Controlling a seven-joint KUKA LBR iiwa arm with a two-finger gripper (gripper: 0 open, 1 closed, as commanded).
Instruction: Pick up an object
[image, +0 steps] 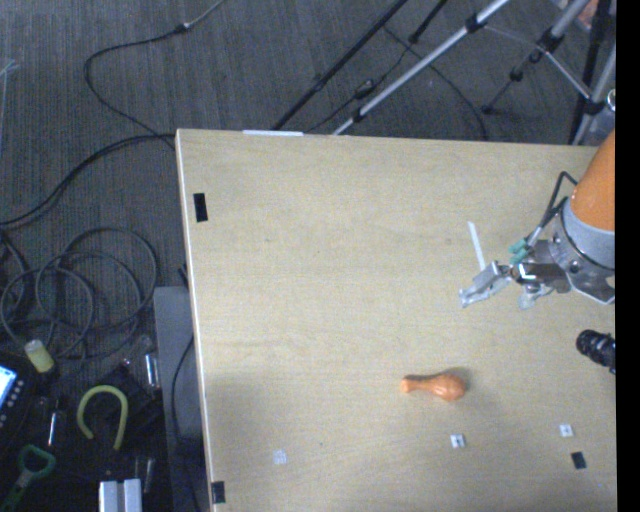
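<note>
An orange, pear-shaped object (436, 385) lies on its side on the pale wooden tabletop (330, 280), its narrow end pointing left. My gripper (467, 262) reaches in from the right, up and to the right of the object and well apart from it. One thin white finger (476, 246) points up and one silver finger (480, 290) points left. They spread in a wide V, so the gripper is open, and nothing sits between them.
A black tape mark (200, 207) sits near the table's left edge. Small square markers (457, 440) dot the front right. Off the table, cables (80, 290) and tools lie on the floor at left, with tripod legs (430, 55) behind.
</note>
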